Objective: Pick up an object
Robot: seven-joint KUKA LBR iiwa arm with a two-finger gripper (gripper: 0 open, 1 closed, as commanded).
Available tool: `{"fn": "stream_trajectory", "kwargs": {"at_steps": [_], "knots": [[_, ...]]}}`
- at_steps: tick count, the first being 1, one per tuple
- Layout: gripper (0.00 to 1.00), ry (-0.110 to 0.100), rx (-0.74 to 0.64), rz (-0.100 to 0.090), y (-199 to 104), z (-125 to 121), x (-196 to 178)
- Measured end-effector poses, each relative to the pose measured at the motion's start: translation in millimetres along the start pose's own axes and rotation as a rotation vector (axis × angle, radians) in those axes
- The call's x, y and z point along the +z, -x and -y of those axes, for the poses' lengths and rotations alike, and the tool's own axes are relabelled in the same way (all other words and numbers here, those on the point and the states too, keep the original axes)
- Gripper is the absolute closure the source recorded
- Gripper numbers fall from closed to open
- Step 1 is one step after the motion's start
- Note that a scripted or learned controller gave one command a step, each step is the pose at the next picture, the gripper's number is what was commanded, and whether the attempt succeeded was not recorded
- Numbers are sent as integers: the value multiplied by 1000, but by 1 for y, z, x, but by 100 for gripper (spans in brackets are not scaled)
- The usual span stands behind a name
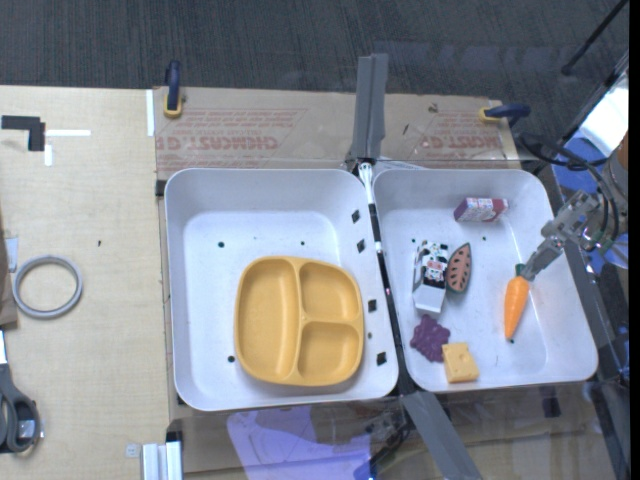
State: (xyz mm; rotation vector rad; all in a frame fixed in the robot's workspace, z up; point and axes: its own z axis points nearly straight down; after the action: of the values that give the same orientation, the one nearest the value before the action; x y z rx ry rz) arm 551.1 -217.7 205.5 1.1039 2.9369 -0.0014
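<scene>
My gripper (542,250) reaches in from the right over the right bin (570,368), at its right side. Its tip is just above and to the right of the green top of an orange toy carrot (514,310), which lies upright along the bin floor. Nothing shows as held. Further left in the same bin lie a black-and-white carton (432,273), a brown-red slice (459,267), a purple grape bunch (430,338), a yellow cheese block (460,362) and a pink packet (480,209) near the far wall.
The left bin (200,218) holds a yellow divided plate (299,320). A grey divider bar (368,118) runs between the bins at the back. A tape ring (44,286) lies on the bench at left. Cables and the arm crowd the right edge.
</scene>
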Motion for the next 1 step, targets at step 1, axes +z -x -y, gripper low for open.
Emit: {"fn": "stream_trajectory", "kwargs": {"at_steps": [1], "knots": [[0,-2,172,-4,-34,35,91]]}}
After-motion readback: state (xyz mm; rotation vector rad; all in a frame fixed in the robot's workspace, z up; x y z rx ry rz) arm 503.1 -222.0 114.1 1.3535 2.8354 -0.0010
